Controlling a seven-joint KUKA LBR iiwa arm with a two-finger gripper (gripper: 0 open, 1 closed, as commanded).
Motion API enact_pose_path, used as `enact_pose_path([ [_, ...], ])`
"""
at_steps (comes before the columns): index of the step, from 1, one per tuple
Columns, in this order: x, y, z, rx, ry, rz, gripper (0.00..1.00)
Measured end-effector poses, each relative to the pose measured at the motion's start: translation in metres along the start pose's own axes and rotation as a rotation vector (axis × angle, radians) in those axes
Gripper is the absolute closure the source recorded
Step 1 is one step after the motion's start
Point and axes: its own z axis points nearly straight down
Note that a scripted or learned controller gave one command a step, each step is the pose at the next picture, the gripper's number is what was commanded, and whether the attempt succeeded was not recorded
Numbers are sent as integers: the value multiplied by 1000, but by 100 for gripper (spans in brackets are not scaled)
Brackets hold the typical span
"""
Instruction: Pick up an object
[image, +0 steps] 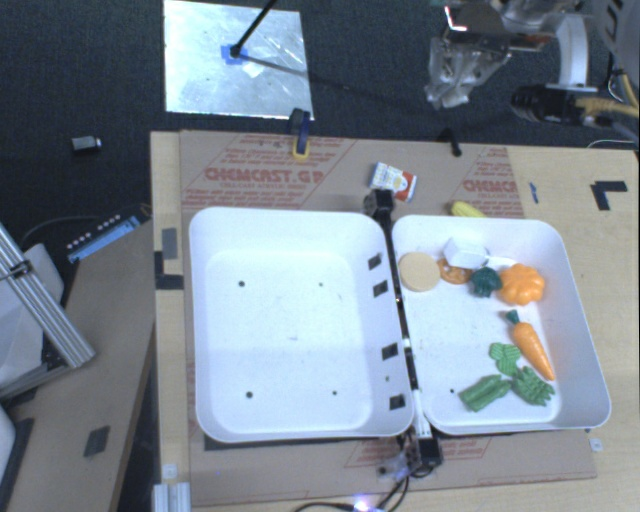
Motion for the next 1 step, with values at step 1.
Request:
enact_pose_path([
  [1, -67, 0, 24, -3, 1, -2, 100],
])
